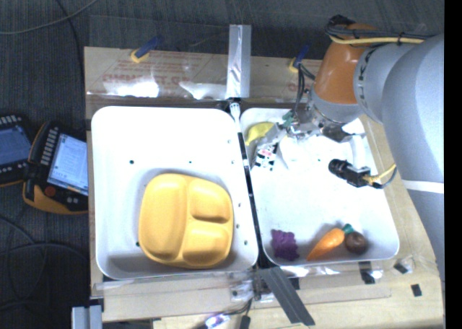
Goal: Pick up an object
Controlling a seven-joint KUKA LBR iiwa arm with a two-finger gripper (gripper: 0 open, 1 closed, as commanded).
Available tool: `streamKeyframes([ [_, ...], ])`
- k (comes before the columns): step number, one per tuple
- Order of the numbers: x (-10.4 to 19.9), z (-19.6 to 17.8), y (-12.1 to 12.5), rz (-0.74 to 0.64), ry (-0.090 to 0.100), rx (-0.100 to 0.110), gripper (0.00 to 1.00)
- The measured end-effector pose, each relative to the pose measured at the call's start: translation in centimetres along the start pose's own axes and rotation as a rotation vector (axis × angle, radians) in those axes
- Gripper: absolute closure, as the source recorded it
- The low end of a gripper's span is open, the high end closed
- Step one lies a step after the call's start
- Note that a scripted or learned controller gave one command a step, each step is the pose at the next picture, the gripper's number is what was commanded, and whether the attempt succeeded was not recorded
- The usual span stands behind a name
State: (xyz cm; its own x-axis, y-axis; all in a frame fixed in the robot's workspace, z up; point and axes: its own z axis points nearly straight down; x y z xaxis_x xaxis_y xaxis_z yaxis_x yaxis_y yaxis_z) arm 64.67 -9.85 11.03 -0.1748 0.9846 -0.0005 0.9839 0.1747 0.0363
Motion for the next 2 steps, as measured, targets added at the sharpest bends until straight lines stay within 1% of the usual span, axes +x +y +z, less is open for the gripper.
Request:
streamKeyframes([
  [1, 0.7, -2.0, -3.6, 0.154, -0.003, 0.031, 0.00],
  [2, -1.2, 0.1, 0.8, 0.289, 0.002, 0.011, 0.00],
])
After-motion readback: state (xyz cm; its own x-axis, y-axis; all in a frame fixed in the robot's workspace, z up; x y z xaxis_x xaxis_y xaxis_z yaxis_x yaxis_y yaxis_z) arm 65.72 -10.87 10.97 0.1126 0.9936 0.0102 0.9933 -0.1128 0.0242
